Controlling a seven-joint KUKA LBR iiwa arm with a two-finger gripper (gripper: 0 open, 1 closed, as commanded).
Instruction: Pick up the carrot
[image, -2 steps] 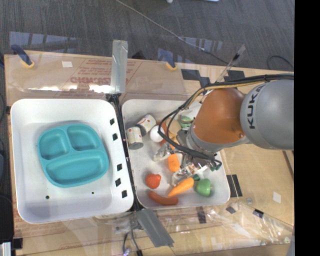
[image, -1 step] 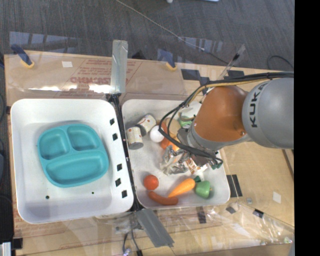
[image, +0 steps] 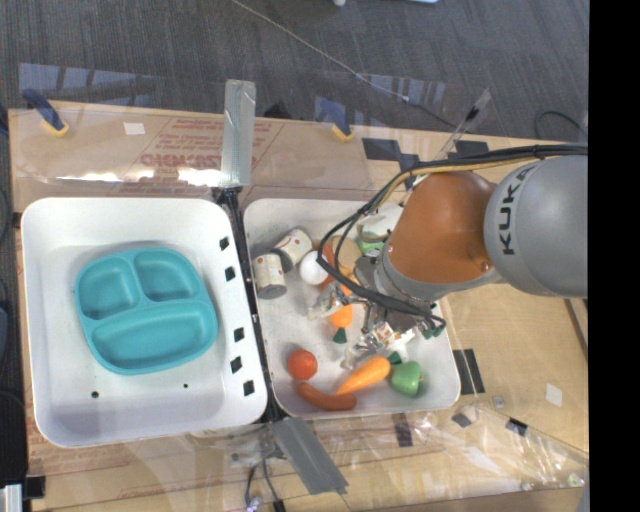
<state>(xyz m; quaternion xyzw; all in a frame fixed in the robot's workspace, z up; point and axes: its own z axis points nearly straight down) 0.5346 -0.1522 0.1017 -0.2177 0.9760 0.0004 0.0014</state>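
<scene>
I have the arm reaching in from the right of the frame, its orange band sitting over the upper right part of the right bin (image: 262, 330). The hand (image: 375, 335) hangs low over the bin's lower middle, amid a tangle of cables and linkage, and I cannot tell from here how it is set.

The carrot (image: 364, 375) lies on the bin floor near the lower edge, tilted, its fat end up-right toward the hand and its tip down-left. It sits just below the hand, close enough that they may be touching, but I see nothing gripping it and it looks to be resting on the floor. So by my reading the pick is not yet done: the approach is roughly there, the grasp and the lift are left.

The crowding worries me. A green pepper (image: 406, 377) sits just right of the carrot, a red sausage (image: 325, 398) just below its tip, a tomato (image: 302, 363) to the left. A small orange piece (image: 342, 317) lies just upper left of the hand. Further up-left are a small can (image: 268, 274) and a white egg (image: 313, 269).

The left bin (image: 40, 300) carries a teal divided plate (image: 147, 308), well apart from the work.
</scene>
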